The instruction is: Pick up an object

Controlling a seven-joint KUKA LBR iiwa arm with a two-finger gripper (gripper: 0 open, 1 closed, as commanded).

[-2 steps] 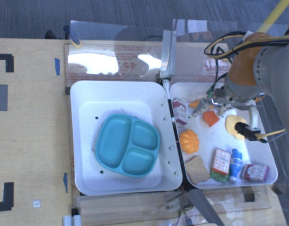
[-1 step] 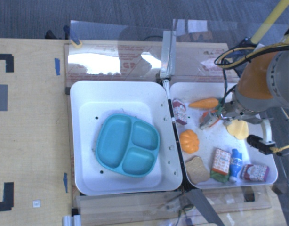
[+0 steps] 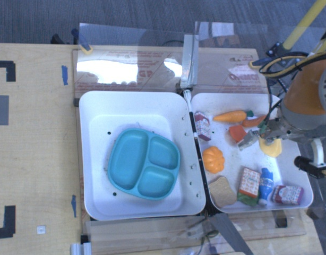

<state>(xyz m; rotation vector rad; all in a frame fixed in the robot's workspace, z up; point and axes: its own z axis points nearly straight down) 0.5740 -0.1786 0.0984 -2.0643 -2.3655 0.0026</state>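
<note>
The gripper [image 3: 254, 137] is hanging low over the far part of the right bin [image 3: 303, 201], coming in from the right. Its fingers are spread a little apart, and nothing is sitting between them. One grey finger is pointing left at a small red toy [image 3: 237, 133], and the tip is just beside it. A yellow toy [image 3: 271, 147] is lying just under the gripper, on its near side.

An orange carrot [image 3: 230, 116] is lying at the far side of this bin. A little packet [image 3: 203, 126] is sitting by the left wall. An orange pumpkin [image 3: 214, 159] is resting near the middle, and a slice of bread [image 3: 222, 190] is lying nearer still. A small box [image 3: 249, 185], a blue bottle [image 3: 266, 184] and a red can [image 3: 288, 194] are lined up along the near right.

The left bin [image 3: 94, 116] is holding a blue tray [image 3: 144, 163] with three parts.
</note>
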